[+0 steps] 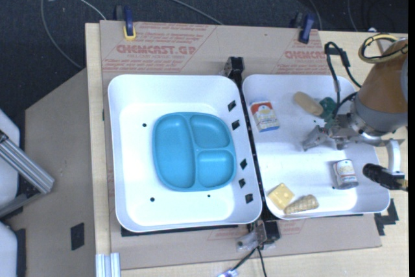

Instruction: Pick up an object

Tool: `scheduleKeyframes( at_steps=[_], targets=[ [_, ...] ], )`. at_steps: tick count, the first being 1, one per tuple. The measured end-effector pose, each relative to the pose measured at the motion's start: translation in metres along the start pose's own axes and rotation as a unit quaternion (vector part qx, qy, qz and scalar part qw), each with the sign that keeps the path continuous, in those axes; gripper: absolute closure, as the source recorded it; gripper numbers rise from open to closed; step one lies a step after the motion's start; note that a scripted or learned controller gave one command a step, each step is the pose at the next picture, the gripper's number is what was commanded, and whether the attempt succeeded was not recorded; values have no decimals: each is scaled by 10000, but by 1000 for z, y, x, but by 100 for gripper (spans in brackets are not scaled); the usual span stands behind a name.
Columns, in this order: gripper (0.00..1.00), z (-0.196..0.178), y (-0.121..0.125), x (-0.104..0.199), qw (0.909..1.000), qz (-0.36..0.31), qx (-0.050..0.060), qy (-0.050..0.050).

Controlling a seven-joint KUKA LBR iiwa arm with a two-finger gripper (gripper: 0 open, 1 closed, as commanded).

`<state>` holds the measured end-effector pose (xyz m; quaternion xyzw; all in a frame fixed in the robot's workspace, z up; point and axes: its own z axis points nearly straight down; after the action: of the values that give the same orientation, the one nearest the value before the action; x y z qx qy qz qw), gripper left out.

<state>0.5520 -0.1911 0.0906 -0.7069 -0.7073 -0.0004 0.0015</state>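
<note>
The jaws (318, 137) sit low in the right bin (285, 91), near its middle, pointing left from the arm (382, 97). The metal fingers look splayed, but whether they are wide or narrow cannot be told, and nothing shows between them. A green-handled brush (312, 104) lies just behind them, close to or touching the wrist.

As a judgement, the pick is not yet done: the arm is down among the things but has nothing visibly held, so the grasp and lift are both left. Candidates lie around it: a small box (264, 117) to the left, a can (344, 173) just below, and a cracker (281, 195) beside a biscuit (301, 204) at the near rim.

The left bin (123, 139) carries a blue divided plate (194, 151).

The board on the table (162, 42) reads "CHEMCAST GP" in red, repeated at the right. The box has a red-and-white label, too small to read.
</note>
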Motion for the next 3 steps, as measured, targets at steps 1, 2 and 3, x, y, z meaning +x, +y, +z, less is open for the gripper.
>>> scheduleKeyframes(
  at_steps=[1, 2, 3],
  targets=[
    [100, -11, 0, 0, 10000, 2, -9, -4],
    [100, -70, 11, 4, 10000, -6, -45, -24],
    [100, -116, 11, 10, 10000, -6, -40, -21]
  ],
)
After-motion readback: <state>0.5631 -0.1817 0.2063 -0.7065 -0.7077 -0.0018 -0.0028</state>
